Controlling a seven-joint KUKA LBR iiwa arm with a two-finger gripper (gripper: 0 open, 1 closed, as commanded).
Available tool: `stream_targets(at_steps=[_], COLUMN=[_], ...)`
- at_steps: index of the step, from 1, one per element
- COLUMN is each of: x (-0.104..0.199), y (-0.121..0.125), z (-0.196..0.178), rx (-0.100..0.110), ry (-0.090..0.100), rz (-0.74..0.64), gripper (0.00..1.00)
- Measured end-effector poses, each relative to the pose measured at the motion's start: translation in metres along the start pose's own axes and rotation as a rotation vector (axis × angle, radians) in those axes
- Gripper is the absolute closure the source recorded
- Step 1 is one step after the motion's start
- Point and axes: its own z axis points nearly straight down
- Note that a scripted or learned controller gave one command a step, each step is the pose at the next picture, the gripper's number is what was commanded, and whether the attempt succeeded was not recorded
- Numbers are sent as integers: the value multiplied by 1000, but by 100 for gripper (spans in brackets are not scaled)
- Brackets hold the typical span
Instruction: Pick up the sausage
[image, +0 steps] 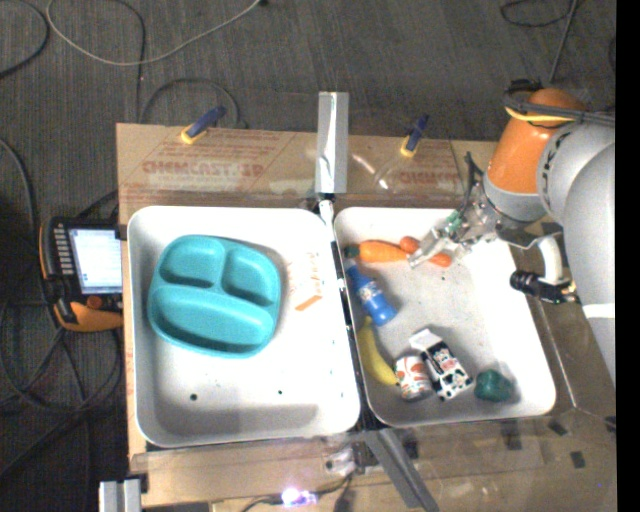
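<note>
Camera view, looking down on both bins. In the right bin (535, 330), near its far wall: the gripper (434, 250), reaching in from the right below the orange band of the arm (525, 150), low over the bin floor. Directly at its tip, the sausage (437, 260), reddish-orange, lying flat and partly hidden by the metal, with a second reddish bit poking out on the gripper's other side. How wide the gripper stands, and whether it has any hold on the sausage: impossible to tell from this angle.

Just beside that bit, toward the divider between the bins, an orange oblong piece (377, 252), touching or nearly touching it. Nearer the camera along the divider, a blue bottle (372, 298) lying aslant, then a yellow banana (376, 358) below it. Further right along the near side, a small can (411, 378), touching a black-and-white carton (444, 368), and close by it a dark green lump (490, 385) in the near right corner.

In the left bin (250, 410): a teal divided plate (214, 293) toward the far left, and an orange scrap (308, 297) just beside its right rim.
</note>
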Motion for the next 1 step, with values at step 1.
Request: stream_targets(at_steps=[1], x=[-1], y=[0], z=[-7], rx=[1], ry=[-5], rz=[-2], gripper=[100])
